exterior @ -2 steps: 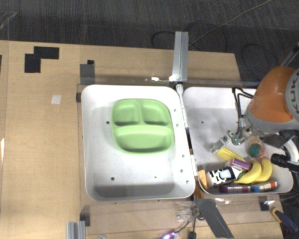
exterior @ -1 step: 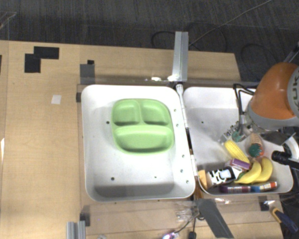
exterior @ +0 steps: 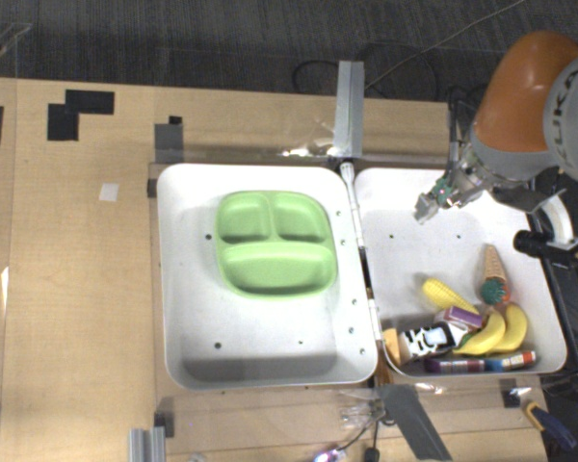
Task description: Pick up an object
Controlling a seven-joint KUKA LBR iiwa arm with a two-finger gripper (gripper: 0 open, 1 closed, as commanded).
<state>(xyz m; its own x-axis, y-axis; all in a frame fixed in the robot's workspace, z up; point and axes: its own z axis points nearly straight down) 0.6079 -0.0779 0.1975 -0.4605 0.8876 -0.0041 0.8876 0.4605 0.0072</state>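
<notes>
tray (exterior: pixel 273 243): light green
bins (exterior: pixel 188 287): white
banana (exterior: pixel 502 333): yellow
cone (exterior: pixel 492 275): tan, dark top
bench (exterior: pixel 67 287): light wood

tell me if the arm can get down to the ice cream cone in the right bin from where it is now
Probably yes. The gripper hangs over bare floor in the right bin, and the ice cream cone lies uncovered, with only its lower end near the banana.
</notes>
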